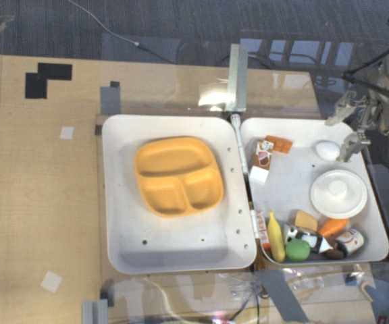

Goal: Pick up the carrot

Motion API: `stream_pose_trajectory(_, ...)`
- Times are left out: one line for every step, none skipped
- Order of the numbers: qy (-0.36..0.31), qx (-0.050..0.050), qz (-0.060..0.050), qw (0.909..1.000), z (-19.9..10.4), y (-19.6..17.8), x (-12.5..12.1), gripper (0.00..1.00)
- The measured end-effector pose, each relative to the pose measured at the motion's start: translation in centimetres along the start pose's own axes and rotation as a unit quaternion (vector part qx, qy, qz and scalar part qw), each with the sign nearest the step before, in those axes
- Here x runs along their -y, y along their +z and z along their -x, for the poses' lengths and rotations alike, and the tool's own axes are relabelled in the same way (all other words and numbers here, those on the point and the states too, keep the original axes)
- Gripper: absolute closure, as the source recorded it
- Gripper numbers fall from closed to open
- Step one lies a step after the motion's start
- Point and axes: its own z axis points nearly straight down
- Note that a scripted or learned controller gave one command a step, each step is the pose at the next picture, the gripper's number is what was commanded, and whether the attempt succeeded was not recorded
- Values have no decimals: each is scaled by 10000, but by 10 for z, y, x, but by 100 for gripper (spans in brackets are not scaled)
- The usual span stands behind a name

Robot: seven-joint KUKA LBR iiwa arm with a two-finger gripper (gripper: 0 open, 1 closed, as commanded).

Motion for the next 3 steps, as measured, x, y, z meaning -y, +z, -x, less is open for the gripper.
stream_pose_trajectory(-666, 28, -8, 9978, -54, 180, 24, 0)
stream_pose_trajectory(-746, 68, -24, 9972, -105, 187, 9, 0)
stream_pose_trajectory(-799, 45, 3, 9968, -4, 190, -19, 0)
